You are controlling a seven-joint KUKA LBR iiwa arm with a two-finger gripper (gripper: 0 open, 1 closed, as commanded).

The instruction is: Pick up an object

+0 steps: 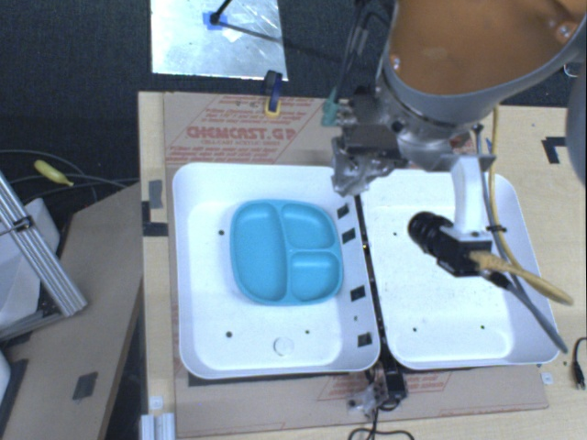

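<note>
A blue divided plate [284,250] lies flat in the middle of the left white bin [206,337]. My gripper [351,180] hangs over the back end of the seam between the two bins, just past the plate's far right corner and above it. Nothing shows in its grasp. The grey arm with its orange band [477,26] comes in from the upper right and hides the back of the right bin [440,337].
Both bins rest on a cardboard sheet [238,131]. Black clips [353,291] run along the seam between them. A shiny metal sheet [215,21] lies behind the bench, and an aluminium frame [37,264] stands at the left.
</note>
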